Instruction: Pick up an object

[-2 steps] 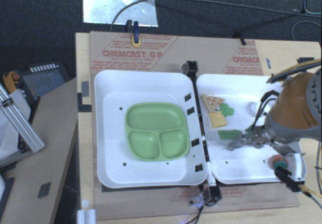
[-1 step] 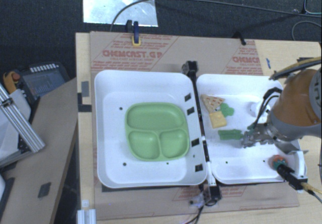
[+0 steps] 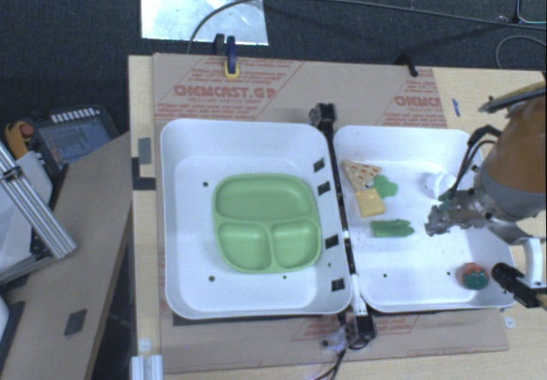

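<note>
We see the gripper (image 3: 438,223) low in the right bin (image 3: 402,293). The green block (image 3: 392,230) lies just beside it at nine o'clock, long axis left-right. Its jaw state we cannot tell.

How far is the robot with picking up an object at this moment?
Done: the gripper is low in the right bin, beside the green block. In hand: nothing visibly. Left: grasping and lifting; the block, yellow piece and round toy lie on the bin floor.
</note>
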Tool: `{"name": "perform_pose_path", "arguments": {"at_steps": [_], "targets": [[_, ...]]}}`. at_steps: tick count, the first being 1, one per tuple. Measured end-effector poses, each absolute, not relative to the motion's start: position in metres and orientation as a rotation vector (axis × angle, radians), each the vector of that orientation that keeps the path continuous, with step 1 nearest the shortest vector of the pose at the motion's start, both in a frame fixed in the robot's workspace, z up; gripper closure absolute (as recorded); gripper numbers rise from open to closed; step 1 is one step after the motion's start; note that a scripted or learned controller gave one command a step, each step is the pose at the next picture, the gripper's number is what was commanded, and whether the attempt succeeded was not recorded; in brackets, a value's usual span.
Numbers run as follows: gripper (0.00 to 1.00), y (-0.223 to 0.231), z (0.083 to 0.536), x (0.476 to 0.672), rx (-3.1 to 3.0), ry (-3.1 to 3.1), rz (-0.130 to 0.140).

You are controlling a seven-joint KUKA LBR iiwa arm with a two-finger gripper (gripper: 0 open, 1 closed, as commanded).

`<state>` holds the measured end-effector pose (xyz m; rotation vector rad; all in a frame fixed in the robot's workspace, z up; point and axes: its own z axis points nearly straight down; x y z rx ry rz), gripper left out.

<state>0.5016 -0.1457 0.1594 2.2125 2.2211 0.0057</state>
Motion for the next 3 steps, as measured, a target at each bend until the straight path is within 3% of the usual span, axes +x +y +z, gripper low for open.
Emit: {"name": "perform_pose_path", "arguments": {"at_steps": [1, 2, 3], "targets": [[1.0, -0.141, 0.221, 0.499, 2.211, 2.221, 0.007], [1.0, -0.141, 0.241, 0.5, 2.214, 2.224, 0.004], [1.0, -0.098, 0.243, 0.507, 2.21, 2.231, 0.004]]}}
